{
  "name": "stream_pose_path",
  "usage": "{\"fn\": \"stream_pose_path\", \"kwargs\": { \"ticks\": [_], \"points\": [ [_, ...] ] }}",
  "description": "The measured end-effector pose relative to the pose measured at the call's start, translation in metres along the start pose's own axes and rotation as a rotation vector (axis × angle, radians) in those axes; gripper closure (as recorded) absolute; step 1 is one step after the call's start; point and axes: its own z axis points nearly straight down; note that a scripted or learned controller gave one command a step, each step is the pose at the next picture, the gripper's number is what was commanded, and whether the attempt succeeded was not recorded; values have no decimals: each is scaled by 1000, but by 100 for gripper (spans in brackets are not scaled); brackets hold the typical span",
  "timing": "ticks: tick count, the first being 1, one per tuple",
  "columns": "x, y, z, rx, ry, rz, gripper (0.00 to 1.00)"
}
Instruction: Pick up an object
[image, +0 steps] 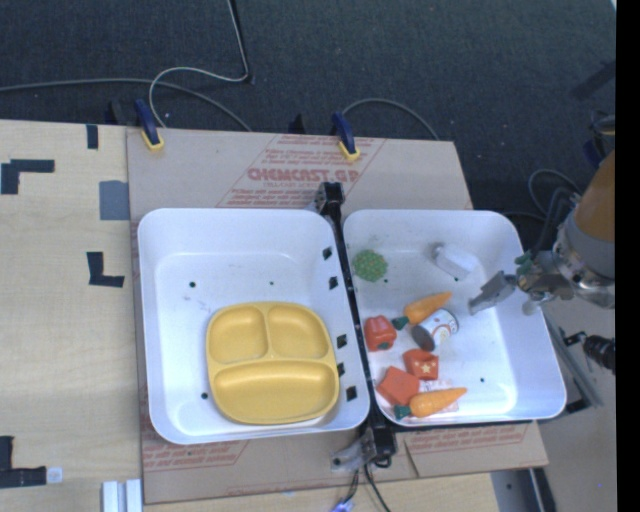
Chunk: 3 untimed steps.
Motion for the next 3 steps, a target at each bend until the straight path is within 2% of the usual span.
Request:
{"fn": "stream_pose_path", "kwargs": {
  "ticks": [1,2,3],
  "points": [
    [70,-18,134,-3,2,-2,0],
    [94,-29,134,-8,-3,0,0],
    [94,-28,124,-7,-3,0,100]
  ]
}}
